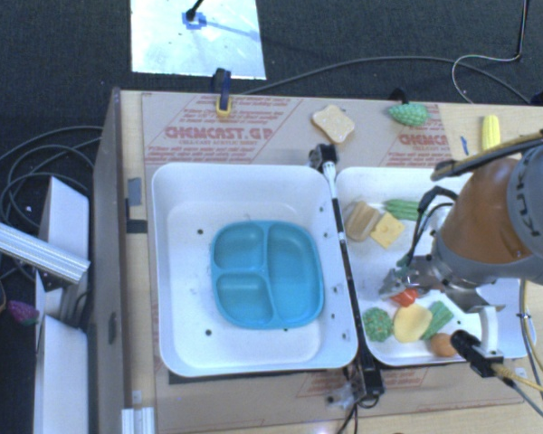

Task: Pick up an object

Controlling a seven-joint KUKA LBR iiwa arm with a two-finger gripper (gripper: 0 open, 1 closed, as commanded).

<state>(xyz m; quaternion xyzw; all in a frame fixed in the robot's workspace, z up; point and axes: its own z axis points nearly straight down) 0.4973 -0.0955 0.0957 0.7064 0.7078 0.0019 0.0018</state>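
Reaching in from the right, the grey KUKA arm [502,215] w/ its orange band hangs over the right bin [362,188], and its gripper [405,283] sits low among toy food near the bin's near end; the fingers are too small and dark to read, so whether they are open or closed can't be told, and nothing can be seen held betw. them. Just beside the gripper tip lies a small red-orange piece [404,297], touching or nearly so; can't tell which. Nearer the viewer in the same bin: a green broccoli-like piece [377,323] at left, a yellow piece [413,322] next to it, a green strip [439,317] to its right, and an orange round piece [442,344] at the near right corner. Toward the far end of that bin lie a tan bread-like piece [361,218], a yellow cheese-like block [388,231] touching it, and a green bean-like piece [401,208] just beyond. The left bin [176,242] holds a blue divided plate [267,274] w/ three compartments, approx. centred. On the brown cardboard [253,125] beyond the bins rest a slice of toy bread [333,123], a green bumpy piece [408,113] and a yellow piece [490,132] at far right. Cables [36,147] trail over the dark floor at left.
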